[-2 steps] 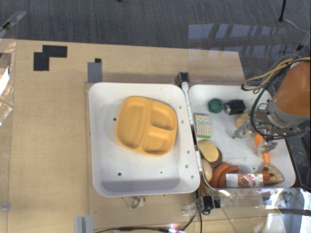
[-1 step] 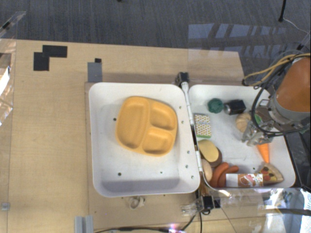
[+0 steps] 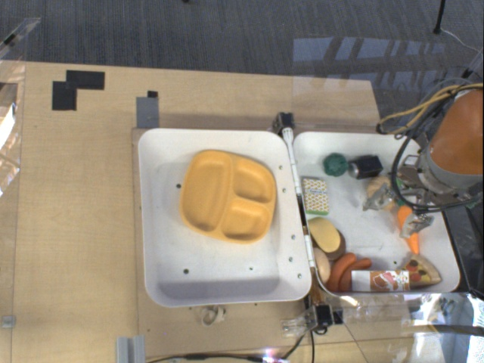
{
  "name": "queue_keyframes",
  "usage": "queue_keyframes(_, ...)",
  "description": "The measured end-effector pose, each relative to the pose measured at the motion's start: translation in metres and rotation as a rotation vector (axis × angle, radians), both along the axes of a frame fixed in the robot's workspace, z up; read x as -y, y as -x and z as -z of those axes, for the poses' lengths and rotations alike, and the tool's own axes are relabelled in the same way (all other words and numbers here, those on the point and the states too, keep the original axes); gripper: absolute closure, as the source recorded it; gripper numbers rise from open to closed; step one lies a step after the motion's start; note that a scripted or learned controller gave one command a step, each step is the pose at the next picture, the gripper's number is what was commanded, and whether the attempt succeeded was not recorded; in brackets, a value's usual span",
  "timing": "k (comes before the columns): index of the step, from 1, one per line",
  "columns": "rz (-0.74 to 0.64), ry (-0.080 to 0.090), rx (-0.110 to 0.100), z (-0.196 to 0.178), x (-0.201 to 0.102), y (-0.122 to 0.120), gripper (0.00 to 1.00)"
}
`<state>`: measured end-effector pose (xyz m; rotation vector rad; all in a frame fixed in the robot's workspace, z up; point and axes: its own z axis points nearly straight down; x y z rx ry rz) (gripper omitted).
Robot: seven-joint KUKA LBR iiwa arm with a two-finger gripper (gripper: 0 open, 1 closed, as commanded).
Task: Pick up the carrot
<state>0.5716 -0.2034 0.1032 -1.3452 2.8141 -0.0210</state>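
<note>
Carrot: small, orange, tapered, at the right side of the right bin, partly hidden under the gripper. Grip state impossible to tell from above. Likely trouble: a smooth, slim, rounded body rolling or squirting sideways on slick white plastic; a misaligned close catching the bin floor instead. Left to right otherwise: matte yellow divided tray, patterned flat box, glossy red sausage, wedge-shaped pizza slice.

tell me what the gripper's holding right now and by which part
Cannot be told: the gripper sits over the small orange carrot in the right white bin, hiding any contact.
</note>
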Motion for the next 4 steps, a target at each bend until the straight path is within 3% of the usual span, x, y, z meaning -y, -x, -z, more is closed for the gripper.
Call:
queue_keyframes(1,-0.393,-0.001,-0.011,0.013,-0.004,0.02,0.0)
queue_keyframes(2,-0.395,0.005,-0.001,0.0,-0.004,0.016,1.0)
queue_keyframes(3,-0.395,0.004,-0.002,0.001,-0.004,0.016,0.0)
queue_keyframes(4,-0.397,0.006,0.009,-0.012,-0.006,0.013,1.0)
